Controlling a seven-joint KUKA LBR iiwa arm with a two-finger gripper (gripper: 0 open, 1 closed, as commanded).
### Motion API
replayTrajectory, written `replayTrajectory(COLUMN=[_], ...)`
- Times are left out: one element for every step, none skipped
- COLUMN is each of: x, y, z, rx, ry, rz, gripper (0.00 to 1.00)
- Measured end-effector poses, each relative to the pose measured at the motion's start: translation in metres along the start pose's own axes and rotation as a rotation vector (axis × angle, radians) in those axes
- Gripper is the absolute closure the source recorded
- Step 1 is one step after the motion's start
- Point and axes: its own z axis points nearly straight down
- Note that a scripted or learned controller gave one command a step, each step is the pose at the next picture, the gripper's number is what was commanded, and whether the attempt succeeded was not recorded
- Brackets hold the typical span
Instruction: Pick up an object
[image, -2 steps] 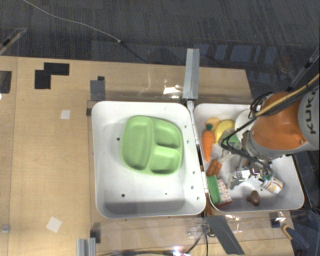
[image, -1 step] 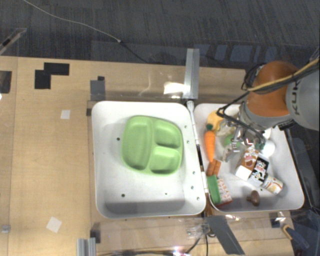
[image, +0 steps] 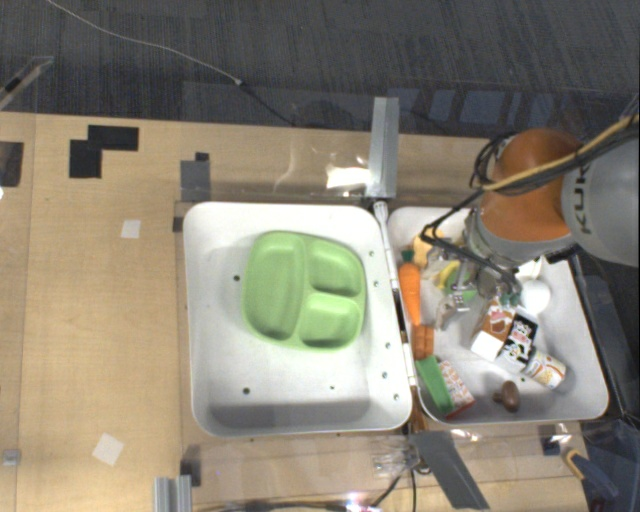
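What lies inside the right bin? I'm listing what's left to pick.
In the right bin: an orange carrot, a green box, a small carton, a brown piece. The arm covers whatever lies beneath it.

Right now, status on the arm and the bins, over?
Gripper low in right bin, among clutter. Nothing seen held. Carrot and green box along bin's left wall. Green divided plate alone in left bin.

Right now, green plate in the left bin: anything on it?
Empty. The green plate shows three bare compartments, lying alone in the left bin.
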Motion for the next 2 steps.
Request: replayTrajectory(x=[0.073,-0.011], y=[-0.008,-0.018], z=[-0.003,0.001], rx=[0.000,-0.002], ry=[-0.002,0.001], rz=[-0.048,0.055], gripper=[0.00,0.00])
